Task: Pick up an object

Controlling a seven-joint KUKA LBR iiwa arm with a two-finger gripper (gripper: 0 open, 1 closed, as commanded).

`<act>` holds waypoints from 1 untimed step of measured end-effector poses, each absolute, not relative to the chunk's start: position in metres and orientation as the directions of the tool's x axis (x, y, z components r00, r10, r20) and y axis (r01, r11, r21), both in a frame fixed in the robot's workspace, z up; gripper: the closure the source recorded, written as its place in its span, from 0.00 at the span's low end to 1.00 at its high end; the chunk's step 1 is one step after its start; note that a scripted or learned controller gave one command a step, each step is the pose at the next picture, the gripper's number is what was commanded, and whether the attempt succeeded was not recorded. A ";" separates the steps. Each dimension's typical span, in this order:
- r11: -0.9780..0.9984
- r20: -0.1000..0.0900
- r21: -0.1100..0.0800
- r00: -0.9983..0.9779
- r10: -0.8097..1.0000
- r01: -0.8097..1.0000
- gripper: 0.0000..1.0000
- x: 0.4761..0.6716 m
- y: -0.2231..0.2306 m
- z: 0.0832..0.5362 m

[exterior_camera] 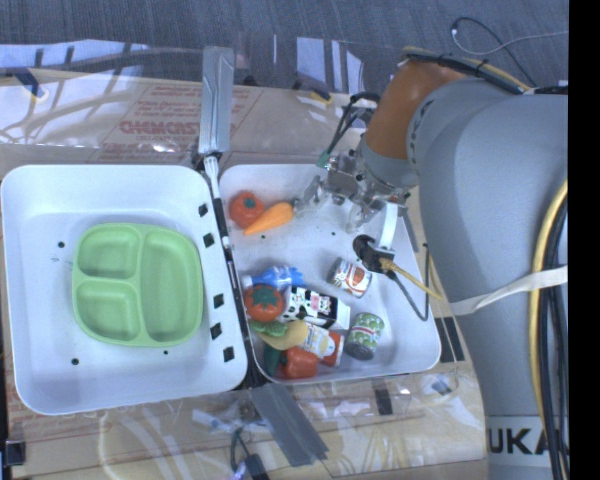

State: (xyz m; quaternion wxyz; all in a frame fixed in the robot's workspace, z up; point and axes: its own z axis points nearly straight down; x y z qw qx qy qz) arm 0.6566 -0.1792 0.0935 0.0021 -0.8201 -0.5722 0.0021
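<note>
Cardboard-covered counter (pixel 130 118) is carrying two shallow white bins; the tool (pixel 330 193) is hovering beside the orange plastic carrot (pixel 270 218), reaching stage. Finger state: cannot tell. Descending comes next.

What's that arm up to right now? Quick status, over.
Gripper low over right bin, far end. Carrot and tomato beside it, untouched. Toy pile at near end, apart.

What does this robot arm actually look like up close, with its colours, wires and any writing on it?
The arm is a thick, rounded grey tube with an orange band just above the wrist. Its gripper is a small cluster of bare metal parts. Dark cables loop over the top, a yellowish cable runs down its side, and white letters, "UKA", show near the base.
</note>
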 end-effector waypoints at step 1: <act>-0.550 -0.017 0.007 0.550 0.835 0.835 0.00 0.655 -0.127 0.098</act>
